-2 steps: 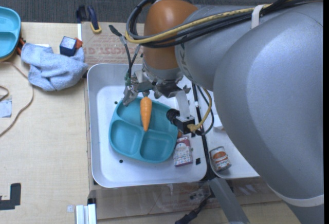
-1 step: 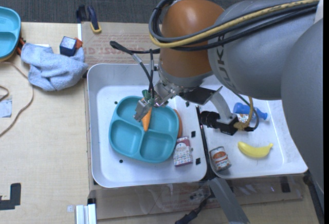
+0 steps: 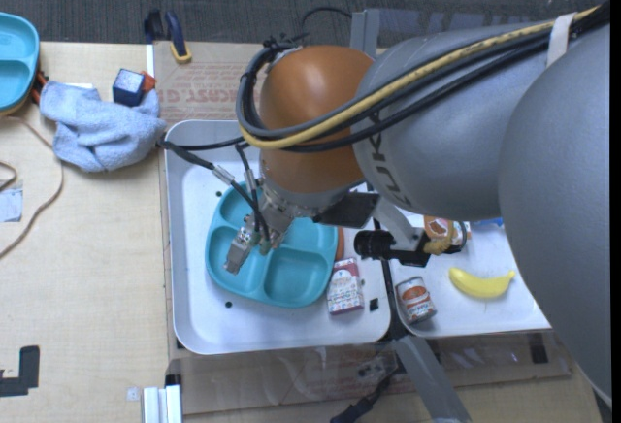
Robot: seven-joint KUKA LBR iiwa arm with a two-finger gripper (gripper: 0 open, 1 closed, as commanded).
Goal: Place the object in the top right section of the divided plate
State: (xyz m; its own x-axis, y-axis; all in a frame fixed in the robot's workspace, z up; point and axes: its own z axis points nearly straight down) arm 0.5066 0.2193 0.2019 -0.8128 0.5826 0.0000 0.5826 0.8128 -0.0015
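Now the gripper (image 3: 243, 246) hangs low over the blue divided plate (image 3: 291, 280), likely so it can drop something in. I cannot tell what it carries. Just right of it lies a small packet (image 3: 343, 289).

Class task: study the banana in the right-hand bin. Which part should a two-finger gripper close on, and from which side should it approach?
Grip the banana across its thick middle, coming straight down from above. It lies flat on the bin floor, curved, apart from the can, so both long sides look free, while the tapering ends would probably slip.
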